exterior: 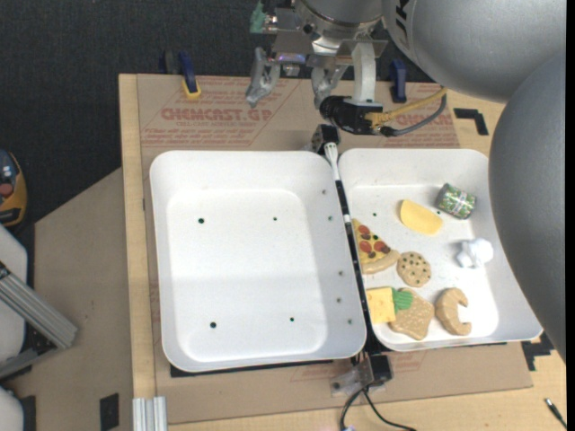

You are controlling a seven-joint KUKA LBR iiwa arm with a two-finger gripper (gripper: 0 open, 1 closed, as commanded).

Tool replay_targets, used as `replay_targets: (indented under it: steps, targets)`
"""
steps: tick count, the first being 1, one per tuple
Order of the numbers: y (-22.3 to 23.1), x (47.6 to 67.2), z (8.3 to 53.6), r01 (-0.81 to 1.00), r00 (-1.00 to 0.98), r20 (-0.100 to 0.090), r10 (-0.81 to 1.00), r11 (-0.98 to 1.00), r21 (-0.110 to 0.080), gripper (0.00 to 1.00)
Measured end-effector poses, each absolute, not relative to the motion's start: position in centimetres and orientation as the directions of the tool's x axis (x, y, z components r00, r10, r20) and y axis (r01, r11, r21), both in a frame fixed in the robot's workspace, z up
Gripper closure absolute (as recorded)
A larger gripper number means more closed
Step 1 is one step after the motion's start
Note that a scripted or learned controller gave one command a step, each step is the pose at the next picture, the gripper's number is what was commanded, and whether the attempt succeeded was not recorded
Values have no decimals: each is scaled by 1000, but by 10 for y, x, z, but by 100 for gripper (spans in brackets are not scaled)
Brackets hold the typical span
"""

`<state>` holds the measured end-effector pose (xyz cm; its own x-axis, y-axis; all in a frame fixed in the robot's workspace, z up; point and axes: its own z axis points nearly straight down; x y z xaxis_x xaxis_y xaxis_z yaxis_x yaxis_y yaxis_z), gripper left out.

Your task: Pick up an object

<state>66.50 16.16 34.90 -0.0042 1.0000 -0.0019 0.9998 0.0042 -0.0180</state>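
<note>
Hovering my claw (pixel 310 72) past the far rim of the right shallow white plastic bin (pixel 503 317), fingers spread wide w/ nothing btwn them. Nearest pick, I reckon: yellow wedge-shaped toy cheese (pixel 420 217), lying toward the near side and right of me, long axis roughly across the bin.
</note>
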Motion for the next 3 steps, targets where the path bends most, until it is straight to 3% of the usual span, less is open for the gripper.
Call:
replay_targets:
  steps: [1, 3]
  targets:
    - [159, 667, 373, 1000, -2, 1, 1000, 2, 4, 100]
    - [177, 633, 463, 1000, -2, 3, 1000, 2, 9, 100]
